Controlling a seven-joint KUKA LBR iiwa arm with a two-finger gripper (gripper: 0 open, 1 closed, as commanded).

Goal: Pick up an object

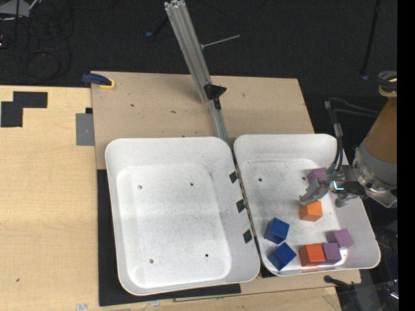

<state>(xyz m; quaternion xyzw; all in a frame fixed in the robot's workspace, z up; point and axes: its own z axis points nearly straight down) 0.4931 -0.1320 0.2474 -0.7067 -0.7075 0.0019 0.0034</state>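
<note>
The orange cube (312, 210) lay in the right bin (279, 151), toward its 3 o'clock side, directly under the pincer (318, 193). The pincer's tips stood just above or at the cube's top edge; whether they were parted or clenched, I could not tell, and nothing showed the cube gripped between them. Its place over the cube suggested that this was the piece aimed at, probably because it sat apart from the others. A purple block (318, 174) lay just at the pincer's 12 o'clock. Toward 7 o'clock from the cube sat two blue cubes (277, 230), one beyond the other. At 6 o'clock, against the bin's near rim, an orange block (314, 254) and two purple cubes (340, 238) crowded together, harder to get at. The left bin (123, 157) sat alongside on the surface (149, 102).
</note>
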